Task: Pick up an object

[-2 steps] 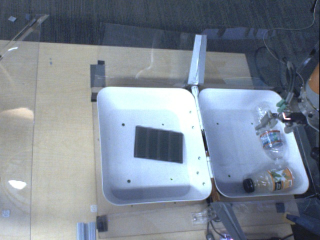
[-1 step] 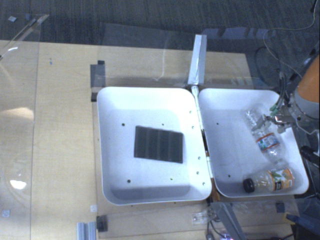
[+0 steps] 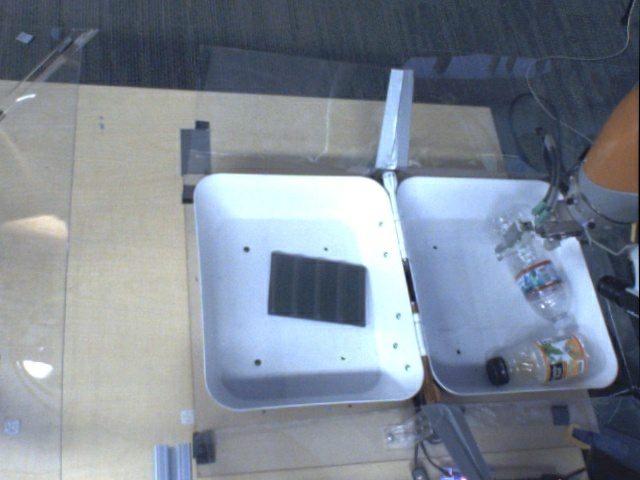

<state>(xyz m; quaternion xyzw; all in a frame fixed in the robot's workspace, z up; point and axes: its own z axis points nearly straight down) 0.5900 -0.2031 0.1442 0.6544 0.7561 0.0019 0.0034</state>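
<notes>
A juice bottle (image 3: 540,362) with a black cap lies along the near edge of the right bin (image 3: 450,268). Beyond it, by the bin's right edge, a clear bottle (image 3: 536,278) lies under the end effector (image 3: 548,220), whose grip I cannot tell. The left bin (image 3: 230,268) holds a dark ribbed pad (image 3: 318,289).

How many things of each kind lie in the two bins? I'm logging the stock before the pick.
Clear plastic bottles: 2, the one with a blue label and the one with a black cap and yellow label, both lying in the right bin.
Dark ribbed pads: 1, in the left bin.
Total: 3
</notes>
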